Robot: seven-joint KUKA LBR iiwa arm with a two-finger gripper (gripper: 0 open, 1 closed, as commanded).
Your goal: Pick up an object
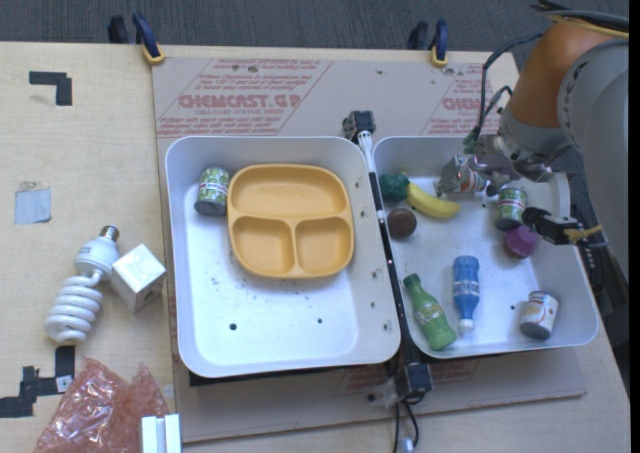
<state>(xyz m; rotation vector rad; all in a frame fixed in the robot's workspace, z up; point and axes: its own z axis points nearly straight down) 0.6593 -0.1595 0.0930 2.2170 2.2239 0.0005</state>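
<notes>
Arm reaching in from the right, tool point(462, 177) low over the back of the right bin point(585, 271), just beside the banana point(432, 202). Tool state: cannot tell, tip too small and cluttered to read. Nothing visibly gripped.

Right bin contents:
- banana, yellow, near the back left, lying flat
- green object point(394, 185) just left of the banana
- brown round object point(402, 222) below it, near the divider
- green bottle point(429, 313) at the front left, lying tilted
- blue bottle point(465, 291) just right of it, lying roughly front to back
- small can point(511, 207) at the right, under the wrist
- purple object point(520, 241) just below that can
- white can point(538, 315) at the front right corner

Left bin point(190, 331): yellow divided tray point(291, 219) toward the back, green-labelled can point(212, 190) touching its left edge.

On the bench point(60, 156) left of the bins: spiral light bulb point(83, 286), white cube point(138, 272) beside it.
</notes>
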